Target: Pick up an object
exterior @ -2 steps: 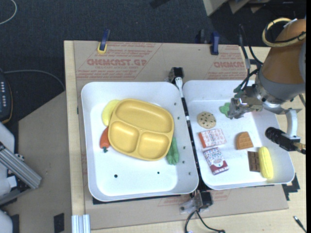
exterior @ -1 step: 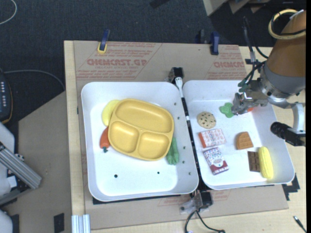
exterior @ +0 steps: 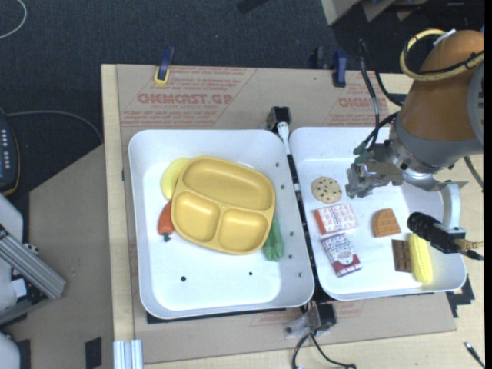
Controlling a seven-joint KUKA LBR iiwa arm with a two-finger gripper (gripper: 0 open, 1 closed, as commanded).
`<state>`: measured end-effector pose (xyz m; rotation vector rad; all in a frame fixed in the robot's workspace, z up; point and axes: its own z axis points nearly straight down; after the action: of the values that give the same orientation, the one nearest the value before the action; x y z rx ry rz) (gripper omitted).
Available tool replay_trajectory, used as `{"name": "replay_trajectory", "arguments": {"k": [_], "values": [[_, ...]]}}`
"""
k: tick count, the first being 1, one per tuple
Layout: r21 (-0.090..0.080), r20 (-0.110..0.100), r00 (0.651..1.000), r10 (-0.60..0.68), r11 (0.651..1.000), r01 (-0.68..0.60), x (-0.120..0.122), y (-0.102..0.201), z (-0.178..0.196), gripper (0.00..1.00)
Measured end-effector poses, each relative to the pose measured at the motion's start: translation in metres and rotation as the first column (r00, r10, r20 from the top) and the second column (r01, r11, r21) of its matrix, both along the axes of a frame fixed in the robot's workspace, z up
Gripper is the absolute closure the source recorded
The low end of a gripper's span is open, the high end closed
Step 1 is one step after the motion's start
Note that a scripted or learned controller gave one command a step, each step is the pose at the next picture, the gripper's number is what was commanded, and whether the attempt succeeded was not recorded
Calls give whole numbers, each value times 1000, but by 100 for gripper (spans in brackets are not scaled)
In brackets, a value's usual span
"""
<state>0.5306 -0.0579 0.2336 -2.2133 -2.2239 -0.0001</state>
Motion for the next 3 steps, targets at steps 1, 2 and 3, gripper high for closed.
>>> {"name": "replay_trajectory", "arguments": {"k": [1, 2, 3], "values": [[0, -3, 1000, 0, 1000, 0, -28, 44, -16, 100], [-1, -1, 1000, -1, 1000, 1, -51, 71, -10, 100], [-3, 2, 1000, -4, 1000, 4, -42, 74, -19, 100]]}}
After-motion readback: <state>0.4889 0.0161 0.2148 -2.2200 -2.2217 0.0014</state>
